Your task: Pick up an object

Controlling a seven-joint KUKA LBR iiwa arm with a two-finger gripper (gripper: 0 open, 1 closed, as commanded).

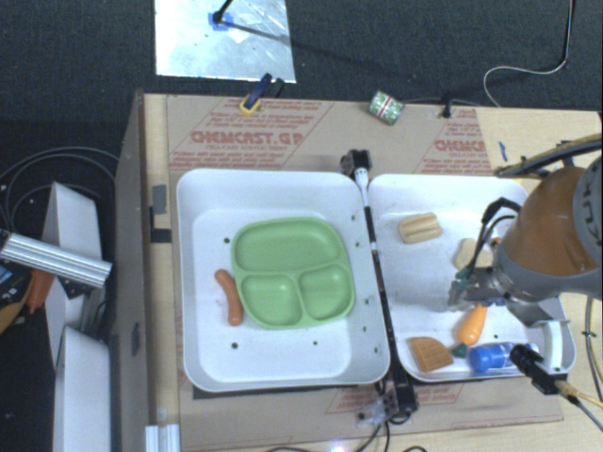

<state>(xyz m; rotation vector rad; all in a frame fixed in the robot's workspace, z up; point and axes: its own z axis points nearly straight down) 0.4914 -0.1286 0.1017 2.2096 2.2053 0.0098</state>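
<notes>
- The brown cardboard-covered surface (283, 135) carries two shallow white plastic bins, left bin (203, 252) and right bin (443, 196), side by side.
- The grey arm with an orange band (556, 224) enters from 3 o'clock over the right bin.
- A green three-compartment plastic plate (292, 271) lies mid left bin.
- The hand (468, 295) hangs just above an orange carrot-shaped toy (472, 325); whether it is apart or together, I cannot tell.
- A red sausage toy (229, 296) lies at the plate's 9 o'clock.
- In the right bin, a tan bread roll (419, 227) lies at 11 o'clock.
- A blue cylinder (490, 357) lies at 6 o'clock there, a brown toast slice (431, 353) just beside it at its 9 o'clock.
</notes>
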